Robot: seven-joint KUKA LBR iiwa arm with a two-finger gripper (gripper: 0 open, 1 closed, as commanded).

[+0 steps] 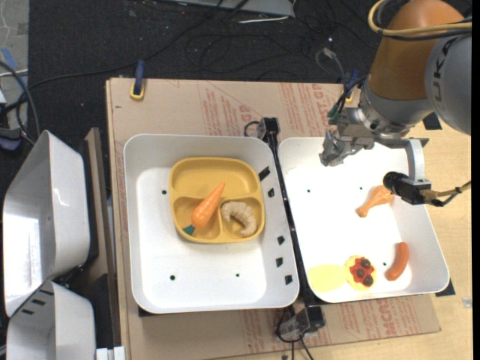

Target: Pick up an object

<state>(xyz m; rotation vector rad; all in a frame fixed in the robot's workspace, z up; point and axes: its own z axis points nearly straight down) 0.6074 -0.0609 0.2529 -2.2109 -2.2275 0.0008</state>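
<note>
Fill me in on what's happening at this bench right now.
A grey robot arm reaches in from the right, its end effector poised over the upper part of the right bin, with nothing visibly held. That bin holds a drumstick-shaped toy, a sausage and a yellow piece with red berries. The left bin holds a yellow divided plate with a carrot and a pale curled piece.

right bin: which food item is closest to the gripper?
The orange drumstick, just below and right of the gripper. The sausage and the berry-topped piece lie near the bin's front edge.

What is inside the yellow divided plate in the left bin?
The yellow plate holds a toy carrot and a pale shrimp. Whatever lies beneath them is covered.
</note>
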